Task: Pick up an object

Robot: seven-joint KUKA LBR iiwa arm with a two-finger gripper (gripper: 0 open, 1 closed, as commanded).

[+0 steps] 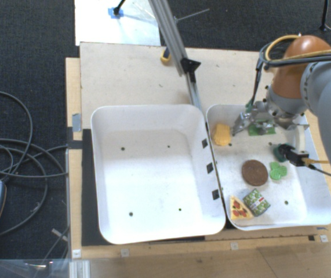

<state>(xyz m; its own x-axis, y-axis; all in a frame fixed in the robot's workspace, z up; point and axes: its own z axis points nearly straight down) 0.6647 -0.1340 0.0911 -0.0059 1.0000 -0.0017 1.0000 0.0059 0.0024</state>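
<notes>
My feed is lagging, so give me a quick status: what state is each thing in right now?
Tool: low over the right bin, beside the yellow block.
Yellow block: resting in the bin, not gripped.
Brown disc: lying flat.
Green piece: lying beside the disc.
Pizza slice: lying flat near the front rim.
Green carton: tilted against the slice.

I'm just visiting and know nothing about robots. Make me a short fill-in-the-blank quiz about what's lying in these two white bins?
1. The yellow block lies in the ____ bin as the camera sees it.
2. The round flat disc is ____ in colour.
3. The pizza-slice toy lies near the right bin's ____ edge, beside the small green-and-red box.
4. The arm's gripper hangs just right of the ____ block.

Missing words: right; brown; front; yellow
</notes>
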